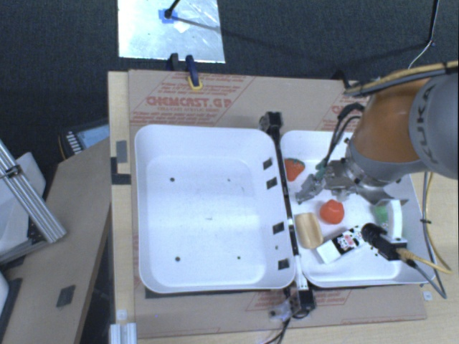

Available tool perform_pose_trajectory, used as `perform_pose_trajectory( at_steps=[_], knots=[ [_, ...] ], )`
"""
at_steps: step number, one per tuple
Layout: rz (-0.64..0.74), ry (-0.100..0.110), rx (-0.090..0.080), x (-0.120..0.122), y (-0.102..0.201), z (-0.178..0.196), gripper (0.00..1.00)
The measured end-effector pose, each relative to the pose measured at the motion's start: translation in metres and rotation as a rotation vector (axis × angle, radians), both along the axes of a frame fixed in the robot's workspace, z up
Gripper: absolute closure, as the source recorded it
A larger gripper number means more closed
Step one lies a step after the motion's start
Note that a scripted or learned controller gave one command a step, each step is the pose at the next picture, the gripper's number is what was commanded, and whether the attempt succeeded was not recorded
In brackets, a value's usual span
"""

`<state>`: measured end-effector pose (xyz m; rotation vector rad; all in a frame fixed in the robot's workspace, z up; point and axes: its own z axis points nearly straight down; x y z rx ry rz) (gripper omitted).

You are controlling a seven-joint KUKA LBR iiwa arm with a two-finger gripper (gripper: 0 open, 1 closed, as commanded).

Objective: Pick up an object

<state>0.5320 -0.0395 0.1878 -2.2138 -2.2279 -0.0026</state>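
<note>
Your gripper [313,185] hangs in the right bin [358,274]; whether it is clenched, you cannot tell. The red ball [331,211] lies just toward the desk's front edge.

Two white bins [208,138], two red-orange objects [331,211], one tan block [309,229], one black-and-white box [338,245].
</note>
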Motion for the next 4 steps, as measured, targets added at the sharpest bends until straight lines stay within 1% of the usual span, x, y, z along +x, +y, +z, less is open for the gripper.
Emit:
perform_pose_trajectory(
  at_steps=[1,2,3,4],
  knots=[
    [-0.002,-0.004,-0.001,0.003,-0.002,0.007,1.0],
    [-0.014,-0.001,-0.005,-0.045,-0.083,0.035,1.0],
    [0.004,-0.012,-0.003,-0.01,-0.029,0.143,1.0],
    [0.005,-0.01,-0.001,0.026,0.055,0.22,1.0]
  ],
)
